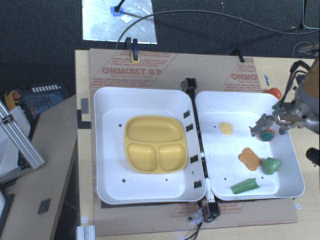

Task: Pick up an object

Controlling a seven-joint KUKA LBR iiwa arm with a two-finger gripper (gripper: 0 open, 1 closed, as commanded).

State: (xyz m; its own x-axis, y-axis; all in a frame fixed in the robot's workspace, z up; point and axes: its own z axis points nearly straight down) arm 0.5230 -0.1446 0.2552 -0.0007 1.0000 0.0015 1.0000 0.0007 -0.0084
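Camera view: gripper point(270, 125) sits low over the right bin point(216, 149), near its right wall, fingers spread apart, nothing between them. A small teal object point(267, 136) lies just below the fingertips, partly hidden by them. Also in that bin: pale yellow round piece point(226, 128), orange flat piece point(249, 159), green pear-shaped piece point(270, 165), green elongated piece point(245, 186). Left bin point(107, 149) holds a yellow three-compartment tray point(152, 143).

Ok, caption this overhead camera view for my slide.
Gripper above a teal object in the right bin; yellow tray in the left bin.
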